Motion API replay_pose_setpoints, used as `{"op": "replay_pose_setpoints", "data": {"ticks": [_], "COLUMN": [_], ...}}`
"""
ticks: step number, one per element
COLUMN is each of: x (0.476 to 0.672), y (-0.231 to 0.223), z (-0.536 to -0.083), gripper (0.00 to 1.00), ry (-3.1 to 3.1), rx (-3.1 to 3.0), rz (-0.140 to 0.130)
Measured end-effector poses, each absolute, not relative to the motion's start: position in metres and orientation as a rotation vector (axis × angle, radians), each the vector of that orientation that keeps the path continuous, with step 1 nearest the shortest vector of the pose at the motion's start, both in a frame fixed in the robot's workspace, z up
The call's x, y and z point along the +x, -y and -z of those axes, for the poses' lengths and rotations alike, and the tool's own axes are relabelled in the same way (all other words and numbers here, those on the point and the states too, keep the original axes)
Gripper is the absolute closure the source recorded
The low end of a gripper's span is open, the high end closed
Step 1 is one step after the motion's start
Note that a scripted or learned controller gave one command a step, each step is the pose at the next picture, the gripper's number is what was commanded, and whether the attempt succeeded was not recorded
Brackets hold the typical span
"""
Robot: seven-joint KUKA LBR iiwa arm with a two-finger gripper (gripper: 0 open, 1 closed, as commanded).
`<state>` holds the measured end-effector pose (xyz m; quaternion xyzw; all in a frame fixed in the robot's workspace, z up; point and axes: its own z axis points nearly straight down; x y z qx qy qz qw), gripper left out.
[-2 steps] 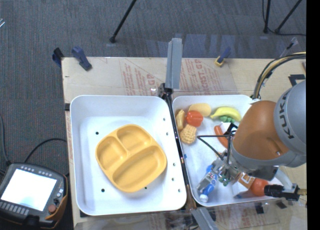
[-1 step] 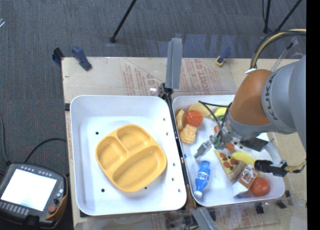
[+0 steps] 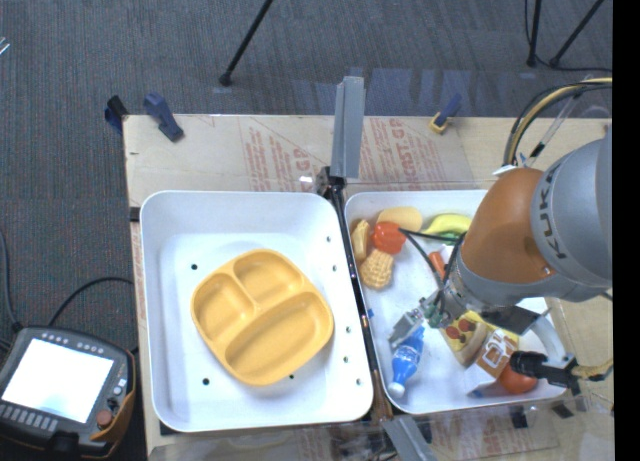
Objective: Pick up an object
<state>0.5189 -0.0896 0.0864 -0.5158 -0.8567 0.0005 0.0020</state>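
Reaching in from the right, the grey arm (image 3: 560, 229) with its orange band hangs over the right-hand white bin (image 3: 452, 401), and its bulk covers much of that bin's middle. The gripper (image 3: 418, 321) pokes out below and to the left of the orange band, low over the bin floor; how far its fingers stand apart I cannot tell, and nothing shows as clearly caught between them. Well away to the gripper's left sits the left-hand white bin (image 3: 170, 249), which holds a yellow divided plate (image 3: 262, 315) lying flat. In the gripper's own bin, a blue-and-white bottle (image 3: 404, 363) lies just below the gripper, close to it and perhaps touching, though the view is too coarse there to be sure. To the gripper's lower right lie an orange carton (image 3: 494, 354) and a yellow packet (image 3: 462, 334) against it, partly under the arm. Up and to the left of the gripper is a pale, bumpy corn-like piece (image 3: 378, 269), with a red tomato-like piece (image 3: 388, 238) above that. Farther up, near the bin's far wall, lie a yellow-green banana (image 3: 447, 222) and a tan bun-like piece (image 3: 401, 217).
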Motion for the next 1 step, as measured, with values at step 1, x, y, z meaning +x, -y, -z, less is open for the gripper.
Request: {"op": "replay_pose_setpoints", "data": {"ticks": [1], "x": [0.5187], "y": [0.0893], "z": [-0.0950], "gripper": [1.00], "ry": [2.688], "rx": [-1.613], "rz": [-0.003]}}
